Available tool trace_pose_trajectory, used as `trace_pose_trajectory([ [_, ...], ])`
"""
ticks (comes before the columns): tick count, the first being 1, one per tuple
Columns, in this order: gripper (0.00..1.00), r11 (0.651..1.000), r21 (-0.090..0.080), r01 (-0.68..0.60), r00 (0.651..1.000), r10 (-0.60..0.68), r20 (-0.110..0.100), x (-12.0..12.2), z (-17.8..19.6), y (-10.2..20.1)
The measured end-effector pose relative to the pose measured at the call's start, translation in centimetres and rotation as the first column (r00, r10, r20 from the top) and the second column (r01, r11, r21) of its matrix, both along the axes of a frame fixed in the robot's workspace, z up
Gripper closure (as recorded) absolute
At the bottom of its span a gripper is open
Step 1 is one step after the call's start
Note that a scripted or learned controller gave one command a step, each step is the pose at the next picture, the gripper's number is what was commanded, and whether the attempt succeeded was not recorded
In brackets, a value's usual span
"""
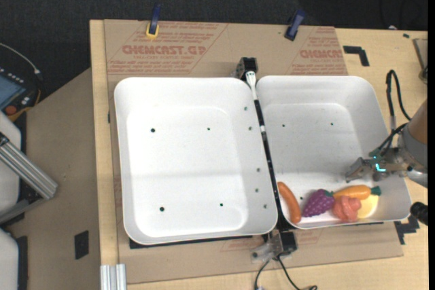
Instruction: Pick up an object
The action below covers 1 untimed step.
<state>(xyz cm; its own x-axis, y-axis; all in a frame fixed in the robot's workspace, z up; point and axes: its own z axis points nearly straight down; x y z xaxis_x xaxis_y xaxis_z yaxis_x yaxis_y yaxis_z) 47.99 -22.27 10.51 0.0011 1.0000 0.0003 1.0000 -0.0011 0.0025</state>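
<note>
Several toy foods lie along the front edge of the right bin (319,98): an orange-red sausage (289,202), purple grapes (318,202), an orange carrot (354,192), a red berry (345,209) and a yellow piece (368,208). My gripper (367,170) hangs low at the bin's right side, just behind and above the carrot. It has nothing visibly in its grasp. The arm's grey wrist (416,149) comes in from the right edge.
The left bin (183,153) sits beside the right one, with a black divider strip (262,139) between them. Both rest on a cardboard sheet (204,44) held by clamps at the back. A cable (393,95) runs near the right bin's right rim.
</note>
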Motion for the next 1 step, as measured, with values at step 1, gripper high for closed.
trace_pose_trajectory([
  [1, 1.0, 1.0, -0.002, 0.001, 1.0, -0.001, 0.003, 0.04, 1.04, -0.03],
])
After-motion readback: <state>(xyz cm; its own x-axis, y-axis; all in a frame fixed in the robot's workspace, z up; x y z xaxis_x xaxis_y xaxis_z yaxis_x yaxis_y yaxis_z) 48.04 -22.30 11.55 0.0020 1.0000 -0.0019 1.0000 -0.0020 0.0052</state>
